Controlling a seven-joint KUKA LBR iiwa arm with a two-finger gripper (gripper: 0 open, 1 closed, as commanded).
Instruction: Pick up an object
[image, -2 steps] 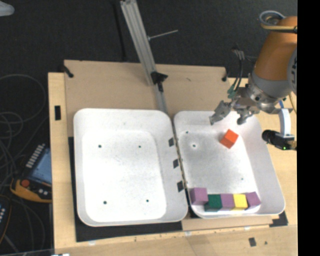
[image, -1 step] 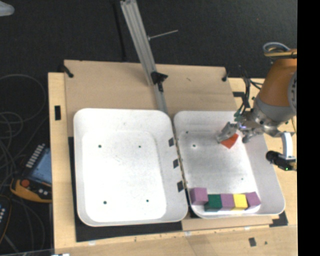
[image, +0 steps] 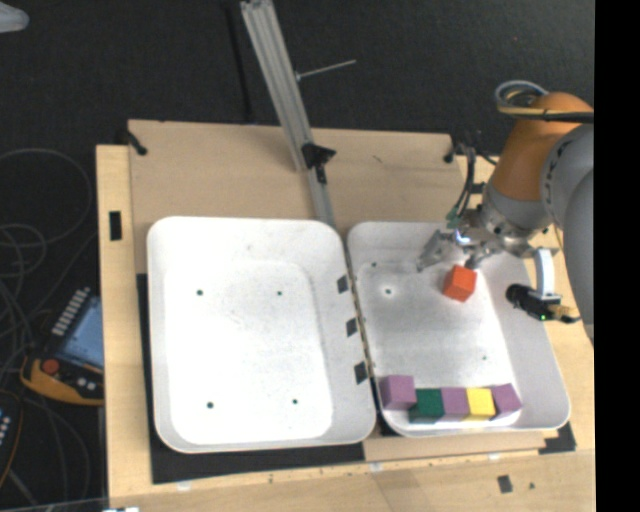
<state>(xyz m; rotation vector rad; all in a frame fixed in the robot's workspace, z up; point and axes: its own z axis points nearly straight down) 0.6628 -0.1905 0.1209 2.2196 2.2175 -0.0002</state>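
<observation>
Arm (image: 535, 150) comes in from the right, cut off at the frame edge past the grey body and orange band, so the upper links can't be seen. Wrist hangs over the far right part of the right bin (image: 520, 415). Gripper (image: 458, 262) is small and partly blurred w/ cables and metal bits around it; fingers (image: 437, 250) seem spread, pointing down and left, but how far apart they are can't be made out exactly. Orange cube (image: 459, 283) sits right under the fingertips, tilted, looks pinched between them and lifted off the bin floor, though contact pts are hidden by the wrist hardware. Whether a shadow lies below it is hard to say.

Along the near wall of the right bin, a row of blocks: purple block (image: 398, 390), green block (image: 428, 404), a paler purple one (image: 455, 401), yellow block (image: 481, 402), another purple at the end (image: 505, 397). All touching or just beside each other, well apart from the cube and gripper.

Left bin (image: 170, 250) beside it, edges touching. Metal pole (image: 290, 105) slants up from betw. the bins, top cut off. Left edge: cables and a pendant (image: 70, 345), half out of frame
</observation>
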